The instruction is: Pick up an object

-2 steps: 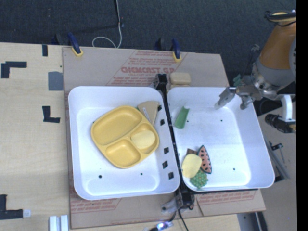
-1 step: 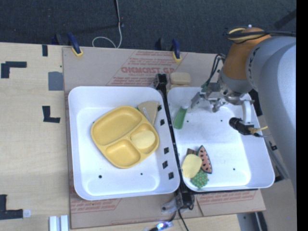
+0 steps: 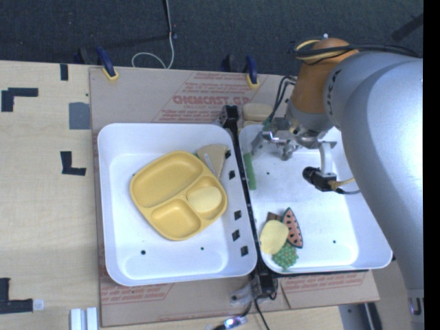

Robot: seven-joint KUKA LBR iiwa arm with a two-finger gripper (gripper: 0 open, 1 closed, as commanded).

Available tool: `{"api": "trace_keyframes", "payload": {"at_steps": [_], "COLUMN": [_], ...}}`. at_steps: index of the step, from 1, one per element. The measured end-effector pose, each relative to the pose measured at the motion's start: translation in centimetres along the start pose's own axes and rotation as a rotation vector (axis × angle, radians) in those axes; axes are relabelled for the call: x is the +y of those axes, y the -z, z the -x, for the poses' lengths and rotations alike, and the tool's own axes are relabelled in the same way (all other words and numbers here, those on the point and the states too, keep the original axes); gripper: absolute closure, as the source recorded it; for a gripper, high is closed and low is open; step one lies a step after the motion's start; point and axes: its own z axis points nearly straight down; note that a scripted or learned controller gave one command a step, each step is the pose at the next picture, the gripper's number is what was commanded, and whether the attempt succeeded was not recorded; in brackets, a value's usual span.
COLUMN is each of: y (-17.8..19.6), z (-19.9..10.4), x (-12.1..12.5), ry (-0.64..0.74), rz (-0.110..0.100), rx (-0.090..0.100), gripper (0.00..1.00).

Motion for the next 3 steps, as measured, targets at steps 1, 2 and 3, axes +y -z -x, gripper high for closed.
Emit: {"api": "trace_keyframes", "payload": {"at_steps": [1, 2, 3], "y": [0.0, 0.0, 0.0], "z": [1.0, 0.1, 1.4], "x": [0.0, 0.0, 0.0], "ry": [-0.006, -0.006, -0.006], "rz": [0.004, 0.002, 0.004], "rx": [0.003, 0.001, 0.003], "gripper": [0.00, 0.00, 0.00]}}
